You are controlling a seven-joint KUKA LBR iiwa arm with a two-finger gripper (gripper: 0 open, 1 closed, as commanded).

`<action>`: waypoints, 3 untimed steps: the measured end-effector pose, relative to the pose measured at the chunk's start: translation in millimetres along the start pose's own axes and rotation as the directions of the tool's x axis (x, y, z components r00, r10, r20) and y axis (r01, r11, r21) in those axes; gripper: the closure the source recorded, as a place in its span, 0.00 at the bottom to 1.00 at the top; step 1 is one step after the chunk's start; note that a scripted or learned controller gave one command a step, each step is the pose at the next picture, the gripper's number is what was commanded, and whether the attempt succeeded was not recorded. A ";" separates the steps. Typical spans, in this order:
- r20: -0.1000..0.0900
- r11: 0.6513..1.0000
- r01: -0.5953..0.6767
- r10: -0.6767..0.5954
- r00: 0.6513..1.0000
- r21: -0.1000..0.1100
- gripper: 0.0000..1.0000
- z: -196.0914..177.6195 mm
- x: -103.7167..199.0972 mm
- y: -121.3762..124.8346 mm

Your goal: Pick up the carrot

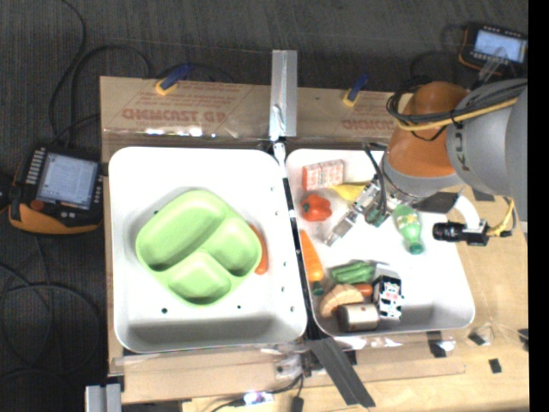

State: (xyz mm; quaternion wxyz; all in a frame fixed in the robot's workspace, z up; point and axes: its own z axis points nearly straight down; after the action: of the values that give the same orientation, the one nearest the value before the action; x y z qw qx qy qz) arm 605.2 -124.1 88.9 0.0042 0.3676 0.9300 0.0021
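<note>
Landmark: we place everything against the right bin [455,294], a shallow white tray on the bench, with a matching left bin [120,230] touching its left wall.

Carrot: we see the carrot [310,256], a slim orange piece, lying inside the right bin along its left wall, about halfway down, pointing roughly up and down the wall.

Arm: the grey arm with its orange band [425,136] reaches in over the right bin's upper right corner.

Gripper: the gripper [346,227] hangs over the upper middle of the right bin, slanting down toward the left wall. We see its fingers parted with nothing between them, the tips near the carrot's upper end but apart from it.

Other things in the right bin: a red tomato-like piece [316,206] sits near the left wall above the carrot; a red and white carton [323,175] lies near the top wall; a green bottle [409,228] lies to the right of the gripper; a green vegetable [352,272], a brown cylinder [356,317] and a small black and white toy [389,295] cluster near the bottom wall.

Left bin: we see a green divided plate [197,243] resting in it, well apart from the carrot.
</note>
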 end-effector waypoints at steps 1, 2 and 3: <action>0.002 1.000 0.000 0.000 1.000 -0.008 1.00 -11.0 -0.1 3.2; 0.012 0.997 0.079 -0.079 0.997 -0.002 1.00 -4.0 55.7 -26.1; 0.018 0.727 0.687 -0.687 0.727 0.004 1.00 -4.7 65.0 -25.3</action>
State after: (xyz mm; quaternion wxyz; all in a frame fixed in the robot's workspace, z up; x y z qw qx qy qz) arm 540.5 -98.1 93.0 0.0135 -0.0022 0.9999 -0.0015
